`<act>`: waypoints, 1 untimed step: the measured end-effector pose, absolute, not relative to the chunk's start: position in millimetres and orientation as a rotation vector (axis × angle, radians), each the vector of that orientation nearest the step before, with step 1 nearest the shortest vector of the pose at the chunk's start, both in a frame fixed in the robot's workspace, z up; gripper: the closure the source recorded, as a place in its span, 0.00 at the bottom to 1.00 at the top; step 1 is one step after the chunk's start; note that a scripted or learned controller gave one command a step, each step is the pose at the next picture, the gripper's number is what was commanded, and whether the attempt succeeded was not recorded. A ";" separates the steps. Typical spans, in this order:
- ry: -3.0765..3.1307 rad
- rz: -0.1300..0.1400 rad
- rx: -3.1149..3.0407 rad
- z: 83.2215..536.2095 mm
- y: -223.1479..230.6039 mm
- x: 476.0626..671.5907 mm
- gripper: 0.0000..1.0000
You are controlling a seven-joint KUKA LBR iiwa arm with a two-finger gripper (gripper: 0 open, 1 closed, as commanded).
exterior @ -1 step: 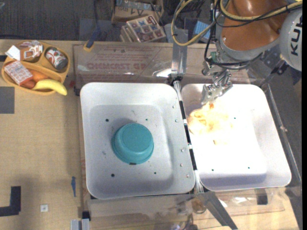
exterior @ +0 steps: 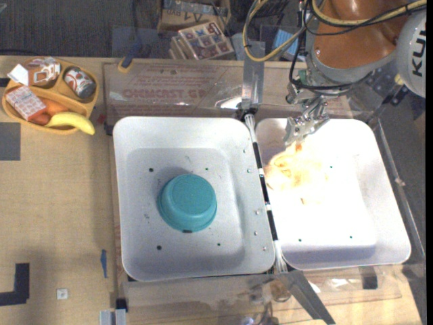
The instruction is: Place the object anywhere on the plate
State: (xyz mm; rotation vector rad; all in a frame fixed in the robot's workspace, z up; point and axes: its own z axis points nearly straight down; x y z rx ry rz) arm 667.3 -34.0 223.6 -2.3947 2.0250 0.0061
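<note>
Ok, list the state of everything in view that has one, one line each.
Teal plate: flat on the floor of the left bin, nothing on it.
Yellow-orange object: lying in the right bin near its left wall, washed out by glare, not on the plate.
Gripper: above the right bin's upper left corner, just over the object; finger state unclear.
Yellow tray: on the bench at upper left, filled with toy food.
</note>
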 end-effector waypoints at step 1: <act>2.464 0.006 -1.948 228.8 0.6 639.9 1.00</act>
